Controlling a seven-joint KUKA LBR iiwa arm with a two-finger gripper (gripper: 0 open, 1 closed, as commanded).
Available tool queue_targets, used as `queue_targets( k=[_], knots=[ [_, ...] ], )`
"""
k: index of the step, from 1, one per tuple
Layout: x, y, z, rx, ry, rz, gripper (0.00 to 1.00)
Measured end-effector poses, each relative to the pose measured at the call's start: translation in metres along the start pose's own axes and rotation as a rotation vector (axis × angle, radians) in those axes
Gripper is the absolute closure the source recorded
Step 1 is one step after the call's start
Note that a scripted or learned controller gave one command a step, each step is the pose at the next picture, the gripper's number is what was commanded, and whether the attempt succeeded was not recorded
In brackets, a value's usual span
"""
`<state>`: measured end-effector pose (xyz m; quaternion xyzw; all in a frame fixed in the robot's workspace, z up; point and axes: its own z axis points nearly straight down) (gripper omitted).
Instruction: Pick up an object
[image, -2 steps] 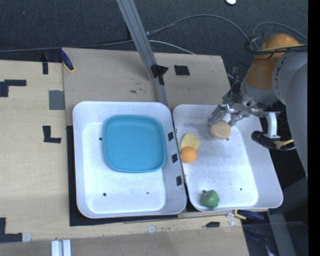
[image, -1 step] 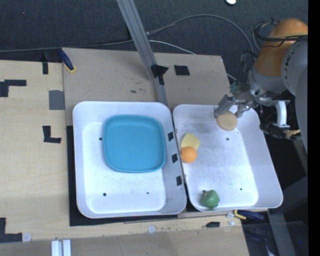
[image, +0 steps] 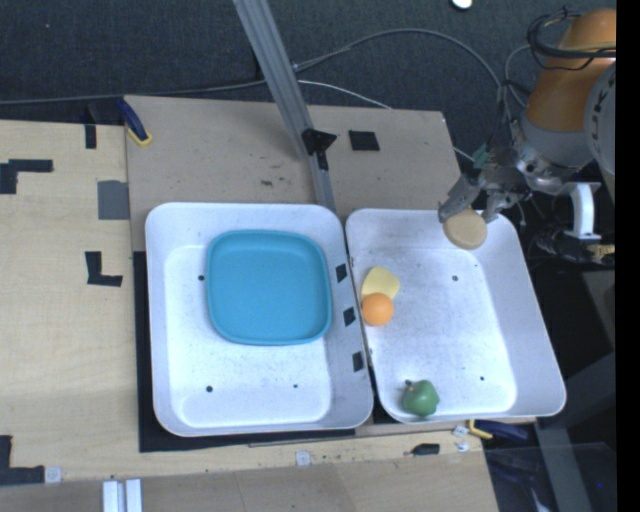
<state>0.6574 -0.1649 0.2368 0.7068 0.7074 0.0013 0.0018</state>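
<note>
- We see the fingers (image: 470, 205) closed on a tan round object (image: 466, 231), held above the far right corner of the right bin (image: 500, 330).
- Toward that bin's left wall lie a yellow piece (image: 381, 282) and an orange ball (image: 377, 310), touching.
- A green object (image: 420, 397) sits by its near wall.
- Left of that bin, the left bin (image: 180, 330) holds a blue plate (image: 268, 286).

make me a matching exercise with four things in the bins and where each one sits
Things:
1. blue plate
2. green fruit
3. orange ball
4. tan round thing

Places:
A. near front edge of right bin
B. at the end effector, back of right bin
C. left bin
D. left side of right bin, beside a yellow thing

Pairs: 1-C, 2-A, 3-D, 4-B
</note>
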Motion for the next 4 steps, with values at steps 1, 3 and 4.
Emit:
queue_targets(
  k=[1, 3, 4],
  knots=[
    [0.052, 0.003, 0.012, 0.005, 0.002, -0.003, 1.0],
    [0.159, 0.005, 0.005, 0.005, 0.002, -0.004, 1.0],
    [0.22, 0.006, 0.013, 0.006, 0.002, -0.004, 1.0]
  ],
)
